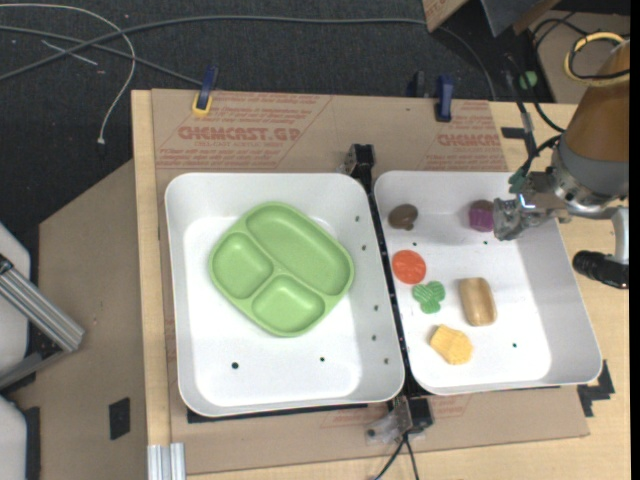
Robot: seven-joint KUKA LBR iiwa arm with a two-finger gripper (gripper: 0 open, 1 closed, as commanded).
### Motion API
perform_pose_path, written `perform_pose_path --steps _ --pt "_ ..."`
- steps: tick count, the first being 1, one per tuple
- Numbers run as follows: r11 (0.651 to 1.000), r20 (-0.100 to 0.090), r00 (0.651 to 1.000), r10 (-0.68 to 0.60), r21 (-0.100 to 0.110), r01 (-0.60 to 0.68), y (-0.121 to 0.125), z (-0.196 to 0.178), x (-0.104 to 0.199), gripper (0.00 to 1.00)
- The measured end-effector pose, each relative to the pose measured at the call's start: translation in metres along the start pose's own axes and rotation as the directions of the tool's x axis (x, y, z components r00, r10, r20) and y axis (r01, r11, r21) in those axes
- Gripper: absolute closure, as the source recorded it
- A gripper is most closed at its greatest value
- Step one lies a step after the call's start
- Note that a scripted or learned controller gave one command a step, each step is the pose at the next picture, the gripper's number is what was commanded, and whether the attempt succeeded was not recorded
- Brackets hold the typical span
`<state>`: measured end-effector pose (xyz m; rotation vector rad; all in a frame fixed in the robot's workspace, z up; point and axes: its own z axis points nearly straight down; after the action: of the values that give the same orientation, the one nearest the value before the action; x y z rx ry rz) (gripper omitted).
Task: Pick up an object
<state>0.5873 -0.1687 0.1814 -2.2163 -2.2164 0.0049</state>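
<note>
In the right bin [560, 353] lie several small things. A purple piece [481, 215] sits near the bin's far edge. My gripper [508, 218] hangs right beside it on its right, low over the bin, touching it or nearly so. A brown lump [403, 215] lies at the far left of the bin. Below it are a red-orange disc [408, 266], a green broccoli-like piece [429, 296], a tan bread-like piece [477, 301] and a yellow-orange piece [451, 345].
The left bin [200, 368] holds a green divided plate [282, 268]. Blue clamps [206, 90] [444, 98] sit on the cardboard's far edge. The grey and orange arm [600, 138] comes in over the right bin's far right corner.
</note>
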Motion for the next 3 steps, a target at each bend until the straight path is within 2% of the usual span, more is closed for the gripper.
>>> perform_pose_path --steps 2,3 --pt "1.0 0.0 1.0 0.0 0.0 0.0 -0.005 0.095 -0.001 0.0" --pt "1.0 0.002 1.0 0.0 -0.008 0.0 -0.002 0.08 -0.001 1.0"
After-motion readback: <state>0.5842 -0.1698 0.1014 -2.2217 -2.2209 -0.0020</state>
